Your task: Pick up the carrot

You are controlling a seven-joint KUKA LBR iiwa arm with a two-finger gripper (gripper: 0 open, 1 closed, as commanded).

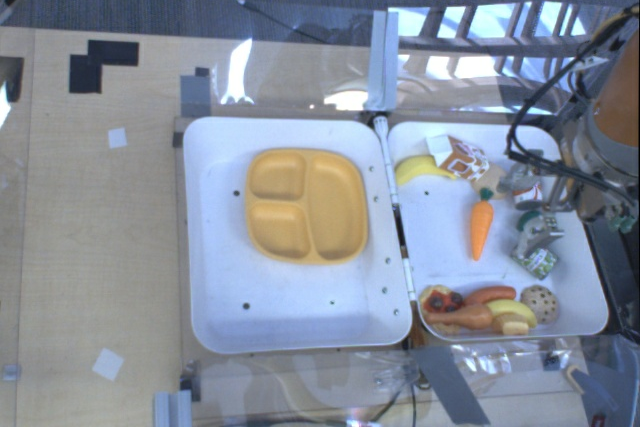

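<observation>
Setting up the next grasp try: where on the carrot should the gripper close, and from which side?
Grip the carrot across its thicker upper half, just below the green top, probably coming straight down. It lies flat, lengthwise up the right bin, with bare floor on both long sides for the fingers.

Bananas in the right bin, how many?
2. One banana lies at the bin's top-left corner; a second banana sits in the pile along the bottom edge. More could be hidden in that pile.
</observation>
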